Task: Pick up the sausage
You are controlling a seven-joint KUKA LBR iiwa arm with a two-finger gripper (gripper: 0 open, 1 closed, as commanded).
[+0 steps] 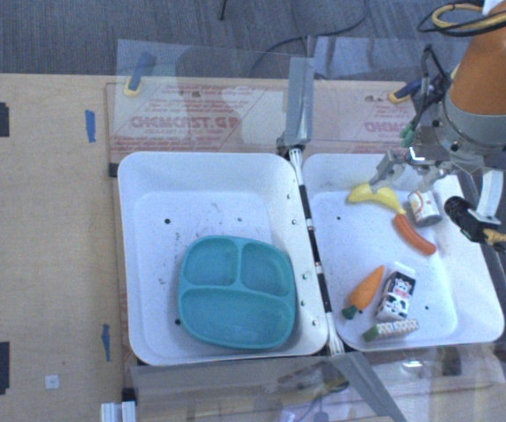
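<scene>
Bright, even overhead light washes the two white bins nearly flat, with faint shadows only. Clear plastic sheeting behind them catches soft glare. Overall sharpness is modest, slightly grainy.

Grey arm with a broad orange band, yellow and black cables looping above it

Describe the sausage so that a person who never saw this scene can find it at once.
Look in the right bin, upper half. The sausage lies below the small can, right of the banana. It is plain orange-red, while the carrot lower down has a green end.
</scene>
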